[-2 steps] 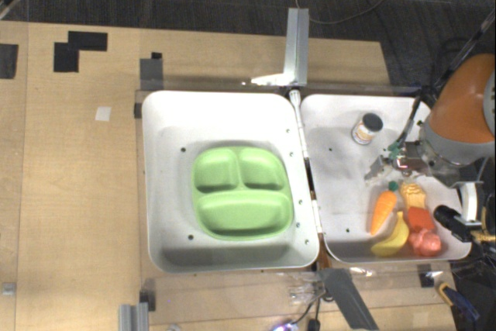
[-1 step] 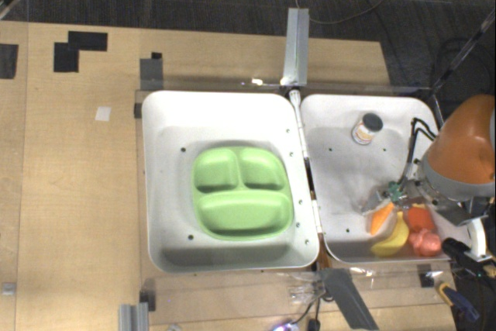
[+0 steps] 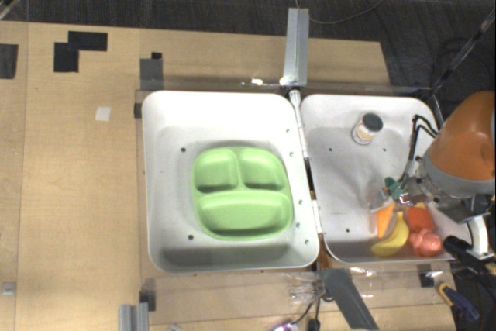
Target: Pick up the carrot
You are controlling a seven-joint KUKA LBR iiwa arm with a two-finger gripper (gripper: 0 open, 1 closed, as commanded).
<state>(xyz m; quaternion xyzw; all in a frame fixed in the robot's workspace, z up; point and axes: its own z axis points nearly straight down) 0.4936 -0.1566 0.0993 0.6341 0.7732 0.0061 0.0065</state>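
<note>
I saw the carrot [image 3: 384, 219], an orange wedge, lying directly below the gripper [image 3: 395, 194], touching a banana [image 3: 391, 238]. I could not tell the pincer's state.

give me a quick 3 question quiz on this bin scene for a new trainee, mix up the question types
1. True or false: the green divided tray lies in the left bin.
2. Multiple choice: where in the right bin is the carrot? A) far left corner B) near right corner, among the other toy foods C) centre, alone
3. Fill in: the yellow item touching the carrot is a ____.

Key
1. True.
2. B. The carrot sits beside the banana, a red item and a pink item, with the gripper just above it.
3. Banana.
</note>
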